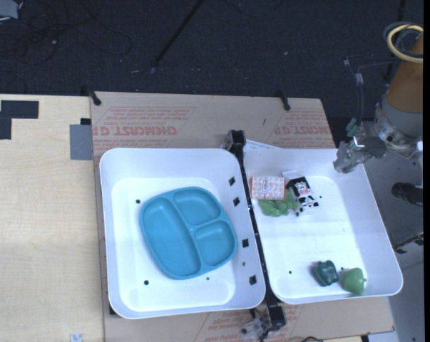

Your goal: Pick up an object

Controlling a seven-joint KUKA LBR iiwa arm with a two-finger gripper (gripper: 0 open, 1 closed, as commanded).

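Objects for picking lie in the right bin (375,212), and none of them is in the gripper yet. Going by size, the left bin (122,191) comes first: it holds a blue plate (187,231) with three compartments, lying flat and tilted a little in plan, filling much of the floor. It is wide and shallow, so a poor choice for a two-finger pinch.

The right bin carries the smaller things. Near its far left corner, just beside the divider, sits a small printed carton (267,187); a green leafy toy (277,207) touches its near edge, and a black-and-white item (301,190) lies just to the right of both. These three are crowded together, so closing on one risks nudging the others. In the near right corner a dark teal lump (325,271) and a lighter green rounded piece (353,280) lie touching each other, close to the bin wall.

The gripper (349,157) hangs over the far right rim of the right bin, well apart from both clusters; whether it is spread or closed I cannot tell at this size.

To do the step well, I would pick the carton: it has flat, parallel sides. Come down straight from above, turn the wrist so the closing line crosses its short side, keep clear of the divider, and lift only after a firm close.
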